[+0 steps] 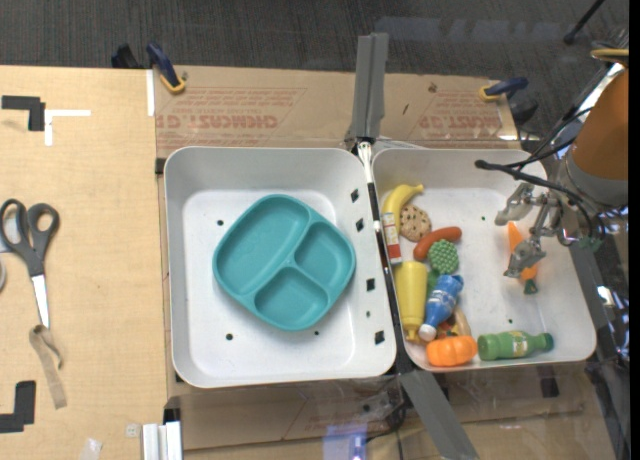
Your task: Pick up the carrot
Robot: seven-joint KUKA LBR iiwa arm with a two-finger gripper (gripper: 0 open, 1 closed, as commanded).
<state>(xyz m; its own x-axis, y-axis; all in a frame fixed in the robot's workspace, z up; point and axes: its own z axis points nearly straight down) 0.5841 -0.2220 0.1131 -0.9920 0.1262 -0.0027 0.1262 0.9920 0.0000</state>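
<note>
The pincer is closed on the carrot at the right side of the right bin, apparently lifted off its floor. Grasp looks done; carrying it clear remains.

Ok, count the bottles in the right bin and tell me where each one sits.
3. A yellow bottle stands by the bin's left wall, a blue bottle leans just right of it, and a green bottle lies along the front wall. The pile may hide others.

Lighting: bright, even, overhead. Shadows: soft, short. Glare: mild sheen on white bins. Focus: slightly soft overall; orange band blurred at right.
</note>
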